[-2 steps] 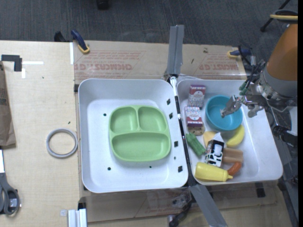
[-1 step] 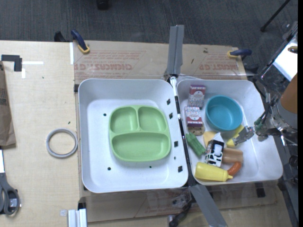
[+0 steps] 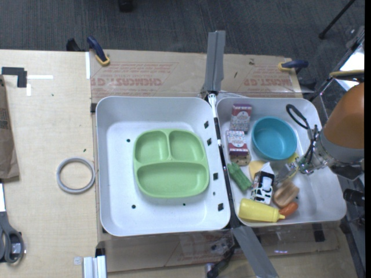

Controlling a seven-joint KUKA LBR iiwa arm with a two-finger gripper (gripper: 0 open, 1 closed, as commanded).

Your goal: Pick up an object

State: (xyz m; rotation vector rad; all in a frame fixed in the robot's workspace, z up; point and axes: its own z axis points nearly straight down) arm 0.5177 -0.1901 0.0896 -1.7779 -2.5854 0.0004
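Since the task names no single thing, any piece in the right bin point(image 3: 330, 210) will do, and that bin is crowded: a blue bowl point(image 3: 273, 139) at its far side, two small printed packets point(image 3: 239, 133) beside the divider, a green piece point(image 3: 239, 177), a black-and-white carton point(image 3: 264, 187), a yellow bottle point(image 3: 259, 211) lying along the near wall, and a brown and orange toy food point(image 3: 286, 197) just beside it. The left bin point(image 3: 110, 172) bears a green divided plate point(image 3: 171, 163). The tool point(image 3: 304, 165) hangs low in the right bin, just right of the bowl and above the brown piece, but whether it is spread or pressed together I cannot tell, as it is small and blurred. The yellow bottle looks light, smooth and rounded, so likely slippery; I would take it across its middle, where it is narrowest. The bowl is stiff and best pinched at its rim
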